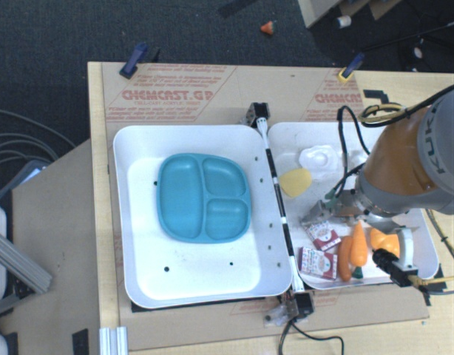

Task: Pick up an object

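Claw is seen low in the right bin, finger state not discernible, w/ carrot just below-right and yellow piece up-left; one item should be centred betw. fingers before closing.

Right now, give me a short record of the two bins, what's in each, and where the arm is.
left bin: holds a blue divided plate, lying flat near its middle
right bin: holds a yellow lemon-shaped piece, a clear plastic item, red and white packets, an orange carrot
arm: over the right bin, reaching in from the right
hand: hidden under the wrist, state unclear
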Available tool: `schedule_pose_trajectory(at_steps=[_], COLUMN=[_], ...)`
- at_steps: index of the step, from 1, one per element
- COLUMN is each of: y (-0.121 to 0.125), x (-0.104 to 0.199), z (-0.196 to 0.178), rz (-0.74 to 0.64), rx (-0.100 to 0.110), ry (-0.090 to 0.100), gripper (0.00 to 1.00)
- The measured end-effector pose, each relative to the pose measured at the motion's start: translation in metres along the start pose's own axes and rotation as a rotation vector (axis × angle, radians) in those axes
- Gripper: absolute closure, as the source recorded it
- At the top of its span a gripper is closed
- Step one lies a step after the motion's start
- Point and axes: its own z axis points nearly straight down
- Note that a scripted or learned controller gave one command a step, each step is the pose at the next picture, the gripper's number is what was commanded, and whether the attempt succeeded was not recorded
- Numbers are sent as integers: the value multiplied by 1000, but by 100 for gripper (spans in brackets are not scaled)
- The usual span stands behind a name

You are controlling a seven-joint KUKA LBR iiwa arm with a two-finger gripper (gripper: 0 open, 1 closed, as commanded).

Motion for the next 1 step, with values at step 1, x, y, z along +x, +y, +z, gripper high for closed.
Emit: schedule_pose_trajectory(at_steps=[1], y=[-10], x=[-46], z=[0], rz=[0], rx=[2], ry=[-1], gripper=[0])
